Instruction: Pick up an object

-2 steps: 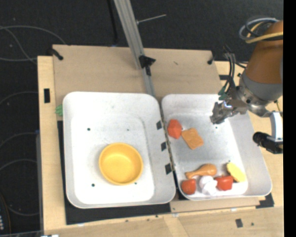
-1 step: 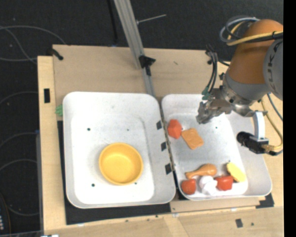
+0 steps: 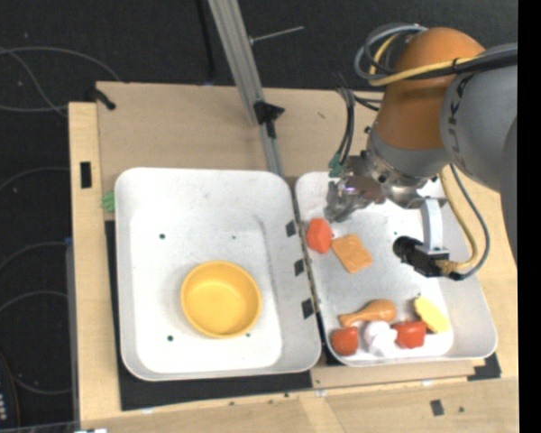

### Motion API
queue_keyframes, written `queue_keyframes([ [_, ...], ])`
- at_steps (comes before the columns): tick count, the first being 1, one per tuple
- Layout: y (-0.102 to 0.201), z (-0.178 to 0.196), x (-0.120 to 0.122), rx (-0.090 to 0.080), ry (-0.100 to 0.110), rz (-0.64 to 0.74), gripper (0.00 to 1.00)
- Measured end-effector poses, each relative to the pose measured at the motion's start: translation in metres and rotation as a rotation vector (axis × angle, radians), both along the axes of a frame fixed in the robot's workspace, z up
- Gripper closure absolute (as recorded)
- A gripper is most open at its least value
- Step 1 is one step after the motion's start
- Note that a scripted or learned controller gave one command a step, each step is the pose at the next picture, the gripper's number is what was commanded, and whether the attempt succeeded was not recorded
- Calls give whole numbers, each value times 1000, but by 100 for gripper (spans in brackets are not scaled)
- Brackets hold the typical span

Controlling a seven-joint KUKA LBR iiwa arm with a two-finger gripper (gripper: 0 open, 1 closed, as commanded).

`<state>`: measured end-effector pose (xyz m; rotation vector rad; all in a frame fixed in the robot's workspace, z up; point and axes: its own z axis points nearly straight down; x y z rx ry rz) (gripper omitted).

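Currently, in the camera view, the pincer [image 3: 341,198] hangs low over the upper left corner of the right bin [image 3: 464,350], with the grey arm [image 3: 433,88] and its orange band reaching in from behind and to the right of it. Whether the pincer is released, clenched or grasping anything cannot be told from this angle, since the wrist body covers its tip. Directly below and slightly left of the pincer lies an orange-red ball [image 3: 318,235], close against the bin's left wall; just right of that ball lies a flat tan block [image 3: 352,253], touching or almost touching it. Further below the pincer, along the near wall, are a tan drumstick-shaped piece [image 3: 370,314], a red piece [image 3: 344,339], a white piece [image 3: 377,336], a second red piece [image 3: 410,333] and a yellow piece [image 3: 432,315], packed close together. Well to the lower left of the pincer, in the left bin [image 3: 135,197], sits a yellow bowl [image 3: 221,299] on its own. The ball is judged the likeliest target, being nearest. Risks from this position: a descent close to the wall could strike the rim or the divider between the bins; the ball could roll away under one-sided contact; the adjacent block could be caught together with the ball or pushed aside; and a black cable fitting [image 3: 421,256] to the right of the pincer could snag on the bin's contents during travel.
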<state>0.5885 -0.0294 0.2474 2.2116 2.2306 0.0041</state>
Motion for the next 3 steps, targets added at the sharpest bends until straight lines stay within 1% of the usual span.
queue_keyframes([
  [1, 58, 6, 2, 1, 0, 0, 100],
  [2, 111, 12, -6, 1, 0, 1, 100],
  [3, 108, 12, -6, -1, 1, -5, 0],
])
